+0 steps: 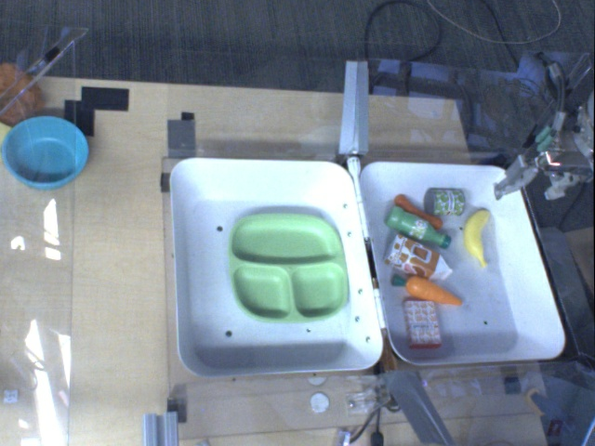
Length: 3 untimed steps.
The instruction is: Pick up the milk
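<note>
Two white bins on bench; milk [413,256], small brown-and-white carton, lies in right bin [521,333]. Green bottle [417,226] just above milk, touching or nearly; carrot [432,292] just below milk; banana [477,237] right of milk. Gripper [548,165] up and well right of milk, past bin rim; jaw state unreadable. Risk: crowding, so descent may catch bottle or carrot, not milk.
</note>
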### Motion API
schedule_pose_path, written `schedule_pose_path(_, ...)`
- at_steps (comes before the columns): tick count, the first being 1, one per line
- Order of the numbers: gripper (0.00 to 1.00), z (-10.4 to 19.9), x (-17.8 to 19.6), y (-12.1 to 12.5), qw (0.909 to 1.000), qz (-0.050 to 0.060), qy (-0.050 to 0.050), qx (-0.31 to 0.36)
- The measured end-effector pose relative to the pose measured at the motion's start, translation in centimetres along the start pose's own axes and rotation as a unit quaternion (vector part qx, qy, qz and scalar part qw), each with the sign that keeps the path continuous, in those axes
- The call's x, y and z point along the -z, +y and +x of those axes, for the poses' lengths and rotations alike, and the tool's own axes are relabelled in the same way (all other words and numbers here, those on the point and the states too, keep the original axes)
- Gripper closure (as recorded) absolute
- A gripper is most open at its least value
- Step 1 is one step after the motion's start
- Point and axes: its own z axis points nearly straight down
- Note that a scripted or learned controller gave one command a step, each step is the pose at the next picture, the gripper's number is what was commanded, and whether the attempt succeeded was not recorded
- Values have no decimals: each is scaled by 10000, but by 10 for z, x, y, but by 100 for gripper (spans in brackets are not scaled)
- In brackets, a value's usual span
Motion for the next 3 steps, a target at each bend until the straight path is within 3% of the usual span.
schedule_pose_path(1,0,51,-171,0,10000,3,5,-49)
schedule_pose_path(2,0,100,-181,20,9957,-30,5,923)
schedule_pose_path(3,0,112,-180,-21,9736,-53,-9,2280)
